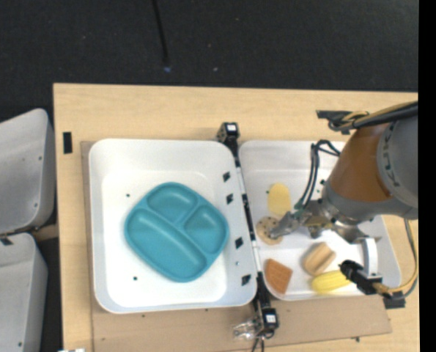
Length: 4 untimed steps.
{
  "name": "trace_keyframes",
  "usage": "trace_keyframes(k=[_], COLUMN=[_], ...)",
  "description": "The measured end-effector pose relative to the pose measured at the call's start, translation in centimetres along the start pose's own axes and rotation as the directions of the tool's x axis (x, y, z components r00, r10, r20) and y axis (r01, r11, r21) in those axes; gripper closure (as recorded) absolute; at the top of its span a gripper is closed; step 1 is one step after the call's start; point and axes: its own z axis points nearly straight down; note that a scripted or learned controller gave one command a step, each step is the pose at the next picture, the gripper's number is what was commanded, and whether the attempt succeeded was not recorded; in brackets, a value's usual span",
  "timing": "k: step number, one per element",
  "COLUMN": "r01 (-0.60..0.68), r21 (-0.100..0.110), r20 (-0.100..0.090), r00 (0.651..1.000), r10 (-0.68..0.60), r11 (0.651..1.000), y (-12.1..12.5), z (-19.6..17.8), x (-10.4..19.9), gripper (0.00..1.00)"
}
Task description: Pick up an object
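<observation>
Down in the right shallow white plastic bin (291, 152), the grey two-finger gripper (272, 229) sits low over a small round tan disc (264, 233), with a pale yellow oval piece (279, 197) just behind it; whether it is gripping cannot be made out. Both bins rest on a light wooden bench (166, 108) against dark flooring. Nearer the front lie an orange-brown wedge (278, 276), a tan bread-like roll (319, 257) and a yellow banana-shaped toy (329, 282), while the left white bin (108, 270) holds a teal compartmented plate (175, 230).
</observation>
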Motion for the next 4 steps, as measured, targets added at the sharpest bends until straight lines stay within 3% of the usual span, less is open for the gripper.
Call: trace_keyframes(k=[1,3,4], r01=[-0.005,0.009,0.009], r21=[-0.008,-0.007,0.0], r20=[-0.002,0.002,0.001], r00=[1.0,1.0,1.0], r10=[0.005,-0.009,-0.009], r11=[1.0,1.0,1.0], y=[0.3,0.2,0.3], z=[-1.4,-14.1,-13.8], x=[0.0,0.2,0.1], gripper=[1.0,1.0,1.0])
